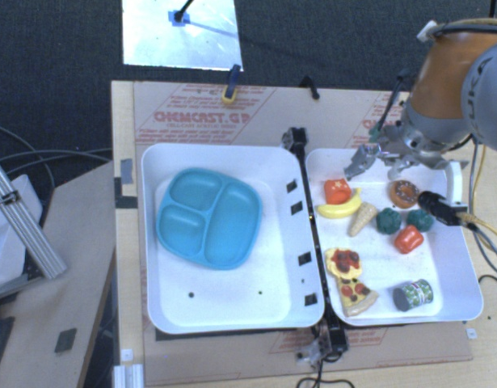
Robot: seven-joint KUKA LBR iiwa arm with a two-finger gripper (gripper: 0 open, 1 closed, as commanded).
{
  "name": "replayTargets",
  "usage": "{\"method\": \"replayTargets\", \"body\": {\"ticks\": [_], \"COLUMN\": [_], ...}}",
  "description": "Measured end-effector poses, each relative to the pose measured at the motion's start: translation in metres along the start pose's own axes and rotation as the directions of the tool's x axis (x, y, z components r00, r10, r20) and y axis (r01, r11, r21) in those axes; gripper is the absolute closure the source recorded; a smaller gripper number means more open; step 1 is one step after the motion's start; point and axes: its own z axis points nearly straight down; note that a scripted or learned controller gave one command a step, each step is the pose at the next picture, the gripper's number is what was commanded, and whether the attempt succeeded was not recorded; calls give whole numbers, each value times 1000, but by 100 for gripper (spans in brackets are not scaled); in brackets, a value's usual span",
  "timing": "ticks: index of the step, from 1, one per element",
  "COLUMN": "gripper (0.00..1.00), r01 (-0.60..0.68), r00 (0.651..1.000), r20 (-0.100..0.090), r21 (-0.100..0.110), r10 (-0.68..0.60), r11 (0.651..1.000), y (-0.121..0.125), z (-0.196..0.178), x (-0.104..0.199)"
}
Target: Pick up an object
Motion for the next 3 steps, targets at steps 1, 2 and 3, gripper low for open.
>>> {"method": "replayTargets", "body": {"ticks": [1,2,3], "gripper": [0,100,100], "r01": [4,4,6], "r00": [1000,1000,1000], "r20": [0,0,-3], "r21": [1,-5,0], "r10": [-4,-4,-6], "r11": [1000,1000,1000], "y": [38,39,-33], "z": [117,99,6], "x": [10,9,70]}}
